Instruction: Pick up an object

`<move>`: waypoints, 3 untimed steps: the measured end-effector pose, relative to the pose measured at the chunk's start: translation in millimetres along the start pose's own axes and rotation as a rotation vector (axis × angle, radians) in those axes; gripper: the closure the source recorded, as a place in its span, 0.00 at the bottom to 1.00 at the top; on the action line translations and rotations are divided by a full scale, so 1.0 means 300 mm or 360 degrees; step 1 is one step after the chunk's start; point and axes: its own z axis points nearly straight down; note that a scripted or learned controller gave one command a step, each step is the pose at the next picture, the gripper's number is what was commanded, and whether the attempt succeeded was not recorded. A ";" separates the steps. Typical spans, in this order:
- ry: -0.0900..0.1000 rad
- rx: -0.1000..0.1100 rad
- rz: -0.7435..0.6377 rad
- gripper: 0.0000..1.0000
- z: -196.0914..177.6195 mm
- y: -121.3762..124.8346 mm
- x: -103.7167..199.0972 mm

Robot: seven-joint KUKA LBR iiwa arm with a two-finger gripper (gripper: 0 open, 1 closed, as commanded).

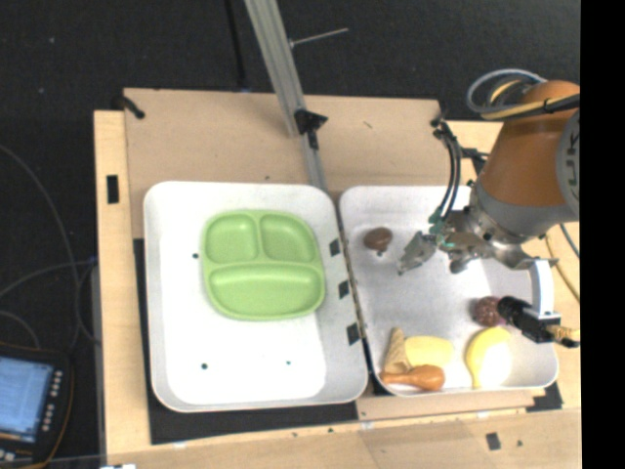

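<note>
**Figure.** Overhead camera view, pick not yet made. The gripper (416, 252) hangs over the right bin (420, 306) with nothing visibly carried. You cannot tell from this angle whether it is spread or pressed together.

The likeliest target, a brown lump (378, 237), lies just beyond the gripper's tip on the side away from the arm (527, 164), near it but not touching. Behind the gripper, toward the bin's near wall, sit a dark red piece (485, 310), a yellow piece (491, 357), a pale yellow block (430, 349), a tan wedge (395, 344) and an orange piece (422, 377). The last three are packed together. Far past the tip, in the left bin (244, 364), rests a green divided plate (264, 265).

Hazards to watch for:
- **Off-centre descent:** the gripper is not over the lump, so coming straight down would close on bare floor.
- **Knocked away:** the lump looks small and rounded, so a glancing touch could roll it toward the wall between the bins, where you would have little room to close.
- **Crowded pile:** if you choose the packed group instead, you risk pinching two items or wedging against the near wall
</note>
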 end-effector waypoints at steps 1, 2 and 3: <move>0.0000 -0.0001 0.0002 0.00 0.000 0.000 -0.001; -0.0002 0.0008 0.0007 0.00 0.188 0.020 0.020; -0.0002 0.0008 0.0004 0.00 0.394 0.035 0.011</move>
